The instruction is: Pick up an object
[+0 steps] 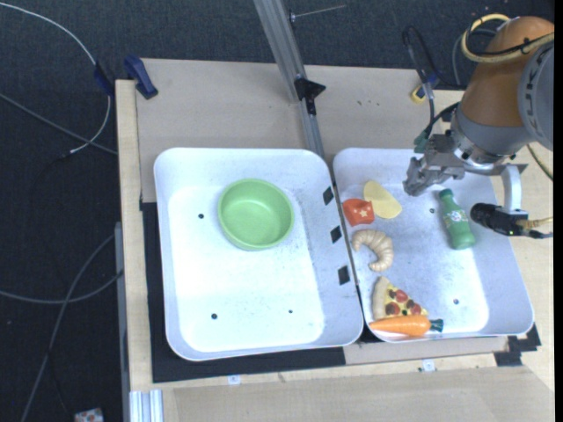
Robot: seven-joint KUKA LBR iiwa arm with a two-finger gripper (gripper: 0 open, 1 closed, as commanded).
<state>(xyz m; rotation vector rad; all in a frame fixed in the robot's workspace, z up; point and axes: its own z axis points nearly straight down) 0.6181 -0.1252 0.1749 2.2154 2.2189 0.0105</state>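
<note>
Two white bins sit side by side on the bench. Left bin holds a green bowl, upright, in its far half, slightly left of centre, well away from the walls.

Right bin holds the loose objects. A yellow chip-like piece lies in the far left part, with a red toy touching its left side, close to the bin's left wall. Just nearer than those lies a tan croissant, curved, near the left wall. A pizza slice lies toward the near left corner, and an orange carrot lies along the near edge, just beside the pizza slice, green tip pointing right. A green bottle lies on its side in the far right part of the bin, cap pointing to the far edge.

The arm comes in from the right, orange band above the wrist over the bin's far right corner. The gripper hangs low over the far edge of the right bin, between the yellow chip-like piece and the green bottle, just left of the bottle's cap. Nothing is visibly between its fingers; whether they are apart or together cannot be told from this angle. All objects rest on the bin floor.
</note>
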